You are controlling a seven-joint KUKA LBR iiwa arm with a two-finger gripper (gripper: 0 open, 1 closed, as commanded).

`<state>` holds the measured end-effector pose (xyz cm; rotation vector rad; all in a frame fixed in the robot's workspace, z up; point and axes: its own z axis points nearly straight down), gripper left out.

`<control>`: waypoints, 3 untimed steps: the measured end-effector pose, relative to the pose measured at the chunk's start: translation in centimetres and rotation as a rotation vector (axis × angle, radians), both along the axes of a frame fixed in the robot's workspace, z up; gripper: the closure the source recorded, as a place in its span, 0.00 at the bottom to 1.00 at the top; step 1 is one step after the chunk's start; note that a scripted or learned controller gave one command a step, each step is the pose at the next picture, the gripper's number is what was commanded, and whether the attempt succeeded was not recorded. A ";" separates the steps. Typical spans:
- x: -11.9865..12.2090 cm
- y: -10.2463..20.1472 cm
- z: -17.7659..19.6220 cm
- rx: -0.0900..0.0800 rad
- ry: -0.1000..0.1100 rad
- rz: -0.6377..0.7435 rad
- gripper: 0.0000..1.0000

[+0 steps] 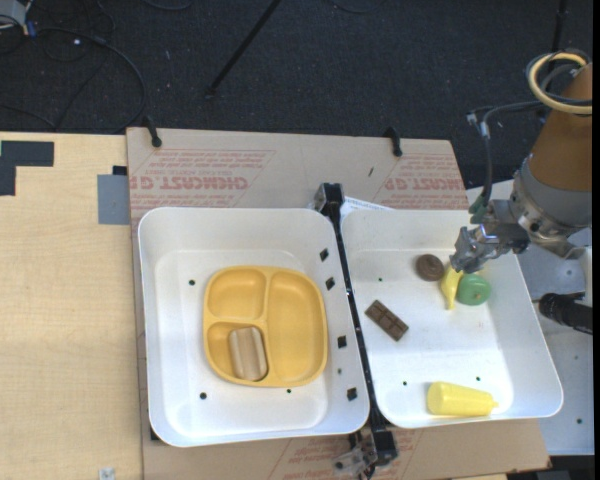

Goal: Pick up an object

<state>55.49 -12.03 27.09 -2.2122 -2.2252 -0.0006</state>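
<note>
**A:** Start at the left. What sits in the left bin (170, 268)?

**B:** A yellow divided plate (300, 318), lying flat in the middle of the bin. In its lower-left compartment lies a tan, bread-like piece (247, 353).

**A:** And past the divider, in the right bin (520, 383)?

**B:** First a brown chocolate-like bar (387, 320), lying at a slant near the bin's left side. Above and to the right of it is a small brown round piece (429, 265). Toward the front lies a yellow cone-shaped object (460, 399) on its side, well apart from the others.

**A:** Further right?

**B:** A yellow and green toy (464, 289), the yellow part on the left touching the green round part. It rests on the bin floor near the far right.

**A:** Where is the gripper (468, 253)?

**B:** Directly over that toy, low in the bin, just beside the brown round piece. The grey arm (555, 183) comes in from the right edge.

**A:** Are its jaws apart or together?

**B:** I cannot tell; the metal parts blur together there, and nothing shows plainly between them.
</note>
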 end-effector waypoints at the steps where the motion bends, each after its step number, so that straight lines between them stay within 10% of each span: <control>1: -0.4 5.7 0.2 0.000 0.001 0.000 1.00; 3: -1.3 15.1 -1.5 -0.001 0.002 -0.001 1.00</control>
